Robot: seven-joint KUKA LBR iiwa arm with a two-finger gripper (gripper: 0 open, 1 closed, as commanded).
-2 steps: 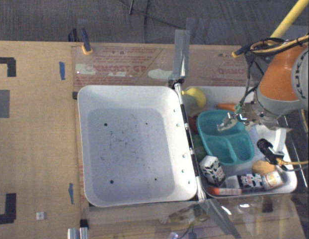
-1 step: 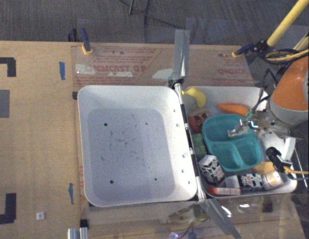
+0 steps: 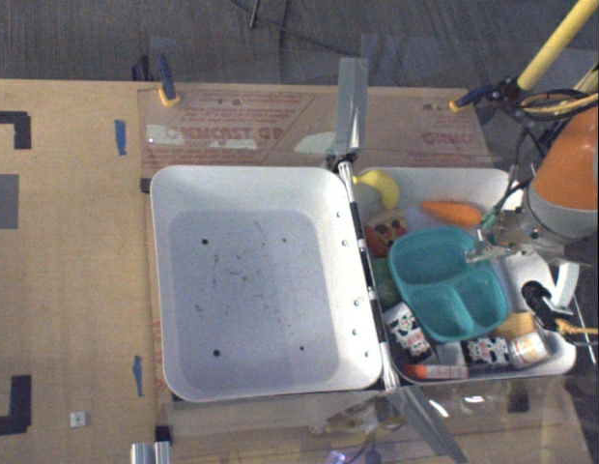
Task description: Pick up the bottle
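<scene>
In the right-hand bin (image 3: 444,184), you have a crowded heap: a teal plastic tray (image 3: 446,283) with rounded corners and two compartments lies tilted across the middle, a smooth orange carrot (image 3: 451,212) rests near the far edge, and a rounded yellow piece (image 3: 380,188) sits in the far corner beside the divider. The bottle (image 3: 504,350), a small cylinder with a black-and-white cow-patch label and a tan cap end, lies on its side along the bin's near edge, toward the near right corner. A second cow-patterned item (image 3: 404,328) lies just under the tray's near-left corner. The gripper (image 3: 485,247) hangs over the tray's right rim, below the arm's glossy orange band (image 3: 573,172); whether it is wide or narrow you cannot tell. The left bin (image 3: 256,278) is a shallow white moulded shell, its floor speckled with dark flecks. Both bins rest on flat brown cardboard (image 3: 68,259) marked with black corner brackets and blue tape, with dark grey carpet (image 3: 299,17) beyond.
</scene>
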